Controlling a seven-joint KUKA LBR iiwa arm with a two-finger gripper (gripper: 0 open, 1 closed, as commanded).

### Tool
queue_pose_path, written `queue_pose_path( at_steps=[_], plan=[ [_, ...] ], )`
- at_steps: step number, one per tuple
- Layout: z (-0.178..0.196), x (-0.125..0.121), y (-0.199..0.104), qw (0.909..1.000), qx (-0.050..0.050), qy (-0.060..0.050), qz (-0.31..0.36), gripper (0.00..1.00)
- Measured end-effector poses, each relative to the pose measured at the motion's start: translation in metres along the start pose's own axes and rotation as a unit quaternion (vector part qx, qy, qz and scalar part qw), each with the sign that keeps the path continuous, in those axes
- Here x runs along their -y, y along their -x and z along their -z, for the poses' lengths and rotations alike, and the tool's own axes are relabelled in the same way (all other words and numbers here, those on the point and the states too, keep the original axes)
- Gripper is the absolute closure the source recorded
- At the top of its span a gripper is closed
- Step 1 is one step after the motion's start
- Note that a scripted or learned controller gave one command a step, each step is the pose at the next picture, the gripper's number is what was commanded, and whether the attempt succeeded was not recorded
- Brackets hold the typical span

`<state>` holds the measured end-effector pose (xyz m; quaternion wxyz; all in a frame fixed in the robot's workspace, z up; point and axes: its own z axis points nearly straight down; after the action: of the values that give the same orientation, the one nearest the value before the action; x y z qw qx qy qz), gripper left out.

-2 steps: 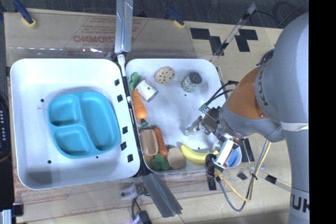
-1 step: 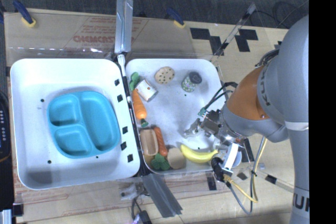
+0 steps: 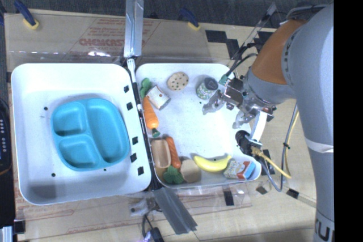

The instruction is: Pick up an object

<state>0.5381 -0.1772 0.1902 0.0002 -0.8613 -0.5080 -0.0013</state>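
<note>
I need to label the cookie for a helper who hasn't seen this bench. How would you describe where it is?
Look in the right bin, along its far wall. The cookie lies there, between a green piece and a round tin. It alone is a flat tan disc with dark specks.

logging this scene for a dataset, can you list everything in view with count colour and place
left bin: 1, white, left half of bench
divided tray: 1, blue, inside left bin
right bin: 1, white, right of left bin
cookie: 1, tan with dark chips, right bin top
carrot: 1, orange, right bin left edge
banana: 1, yellow, right bin bottom
hot dog: 1, tan bun, right bin lower left
small can: 1, grey-green, right bin top, beside the gripper
clamps: 2, blue and yellow, bench's far edge
arm: 1, grey with orange band, from the right
gripper: 1, dark metal, over right bin's right side
</note>
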Motion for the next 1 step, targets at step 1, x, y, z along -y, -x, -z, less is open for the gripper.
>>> queue_pose_path(
  at_steps=[1],
  plan=[
    [-0.0988, 0.0453, 0.0439, 1.0, 0.0, -0.002, -0.002, 0.0]
  ],
)
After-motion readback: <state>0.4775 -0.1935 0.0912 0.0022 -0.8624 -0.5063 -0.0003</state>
